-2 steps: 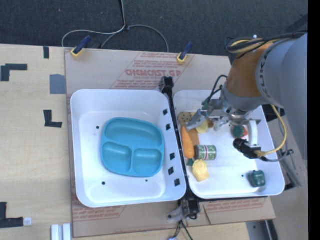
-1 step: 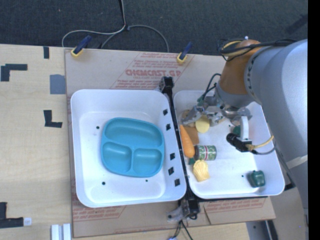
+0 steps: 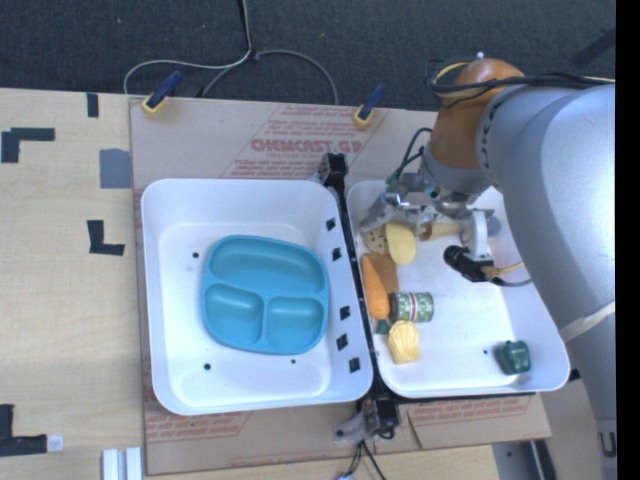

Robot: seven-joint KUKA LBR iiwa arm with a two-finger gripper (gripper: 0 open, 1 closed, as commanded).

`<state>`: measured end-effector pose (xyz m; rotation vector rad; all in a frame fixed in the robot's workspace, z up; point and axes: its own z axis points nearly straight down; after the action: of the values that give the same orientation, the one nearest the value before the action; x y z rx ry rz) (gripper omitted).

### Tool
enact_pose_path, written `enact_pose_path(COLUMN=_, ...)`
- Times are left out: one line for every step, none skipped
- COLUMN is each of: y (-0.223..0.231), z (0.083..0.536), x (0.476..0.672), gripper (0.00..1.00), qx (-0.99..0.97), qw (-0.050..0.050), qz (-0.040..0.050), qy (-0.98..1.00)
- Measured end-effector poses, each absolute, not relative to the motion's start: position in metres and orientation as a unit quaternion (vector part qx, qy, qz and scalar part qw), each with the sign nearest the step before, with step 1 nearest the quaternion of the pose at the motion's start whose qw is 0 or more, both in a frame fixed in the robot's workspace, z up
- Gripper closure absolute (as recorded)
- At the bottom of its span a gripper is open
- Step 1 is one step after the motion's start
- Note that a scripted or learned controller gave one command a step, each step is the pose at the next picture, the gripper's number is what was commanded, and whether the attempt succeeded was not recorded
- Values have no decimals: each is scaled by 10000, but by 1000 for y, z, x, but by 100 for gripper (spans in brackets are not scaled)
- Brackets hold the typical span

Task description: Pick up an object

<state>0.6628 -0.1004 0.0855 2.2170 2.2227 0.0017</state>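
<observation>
Gripper (image 3: pixel 405 218) low over the far end of the right bin (image 3: pixel 530 313), at a pale yellow object (image 3: pixel 401 243); finger state cannot be told. Nearer the camera lie an orange carrot (image 3: pixel 375 284), a green-labelled can (image 3: pixel 412 307), a yellow piece (image 3: pixel 403 343) and, well apart, a dark green object (image 3: pixel 514 357). The left bin (image 3: pixel 170 218) holds a blue divided tray (image 3: pixel 265 294)

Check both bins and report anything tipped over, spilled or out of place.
One thing stands out: the small green-and-white can in the right white bin lies on its side, beside the orange carrot-shaped toy. Nothing looks spilled. The blue divided plate sits flat in the left white bin.
</observation>
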Motion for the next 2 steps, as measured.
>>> enact_pose_path(y=-97, z=86, x=656, gripper=0, qx=7068, qw=19, qz=1, qy=7075)
enact_pose_path(y=-95, z=86, x=656, gripper=0, qx=7070, qw=19, qz=-3, qy=7072)
